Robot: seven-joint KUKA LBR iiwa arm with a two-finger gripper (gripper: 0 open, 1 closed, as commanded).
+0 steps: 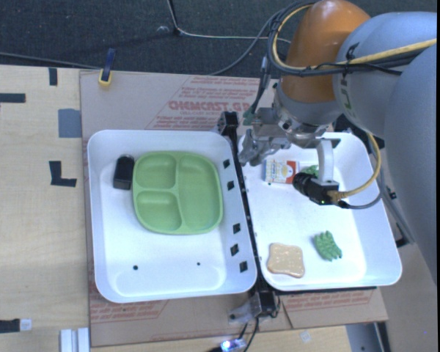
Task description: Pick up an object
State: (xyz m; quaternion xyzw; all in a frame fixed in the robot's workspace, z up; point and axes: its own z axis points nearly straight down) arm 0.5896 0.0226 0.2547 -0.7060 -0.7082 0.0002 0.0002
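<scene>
**Gripper low over the right bin, nothing picked yet**

Gripper (268, 147) hung near the right bin's (367, 270) far left corner, just beside a small card (280, 170). How it was set could not be told. A toast slice (286, 259) and green toy (327, 245) lay near the near edge. Next, it likely needed to settle over one thing and close.

Red print on the cardboard sheet

The brown cardboard sheet (194, 101) under the two bins carries slanted red lettering along its far edge; the largest line seems to read "CHEMCAST", with smaller lines above it too faint to make out. The small white-and-red packet (280, 171) in the right bin (367, 270) bears print, too small to read
</scene>
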